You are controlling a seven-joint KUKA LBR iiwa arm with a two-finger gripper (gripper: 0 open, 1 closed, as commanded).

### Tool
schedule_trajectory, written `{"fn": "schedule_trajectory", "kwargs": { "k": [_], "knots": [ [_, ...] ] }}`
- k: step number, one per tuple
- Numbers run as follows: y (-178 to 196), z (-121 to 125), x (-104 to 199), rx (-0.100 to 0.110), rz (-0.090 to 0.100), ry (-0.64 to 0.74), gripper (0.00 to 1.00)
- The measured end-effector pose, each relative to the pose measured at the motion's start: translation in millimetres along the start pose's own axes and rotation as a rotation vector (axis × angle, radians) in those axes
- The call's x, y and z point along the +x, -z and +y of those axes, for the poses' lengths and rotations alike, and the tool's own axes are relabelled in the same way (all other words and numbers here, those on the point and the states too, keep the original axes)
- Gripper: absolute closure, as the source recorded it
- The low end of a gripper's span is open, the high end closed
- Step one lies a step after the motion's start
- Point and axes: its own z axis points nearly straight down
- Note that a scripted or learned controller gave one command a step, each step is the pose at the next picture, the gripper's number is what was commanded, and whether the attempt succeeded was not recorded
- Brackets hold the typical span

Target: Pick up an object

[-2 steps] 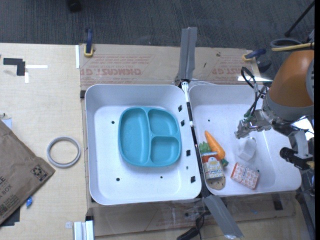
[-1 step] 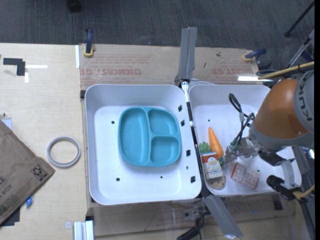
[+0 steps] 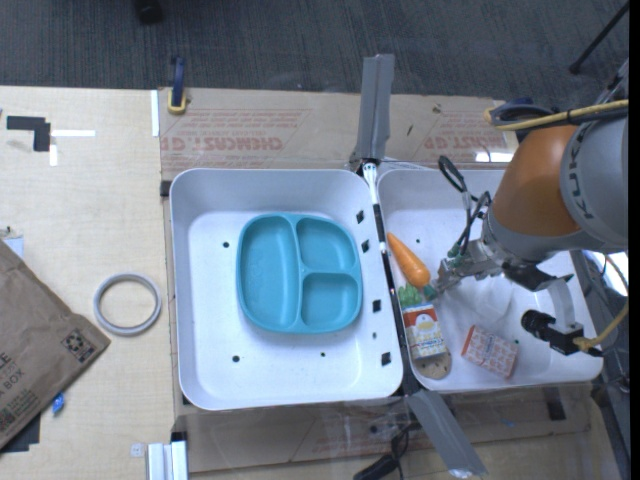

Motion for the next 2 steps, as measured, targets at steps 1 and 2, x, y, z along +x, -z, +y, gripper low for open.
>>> {"fn": "schedule_trajectory", "kwargs": {
  "k": [1, 2],
  "knots": [
    [0.1, -48.8, -53.3, 0.000, 0.001, 0.056, 0.00],
    [0.1, -48.7, -53.1, 0.000, 0.001, 0.057, 0.00]
  ]
}}
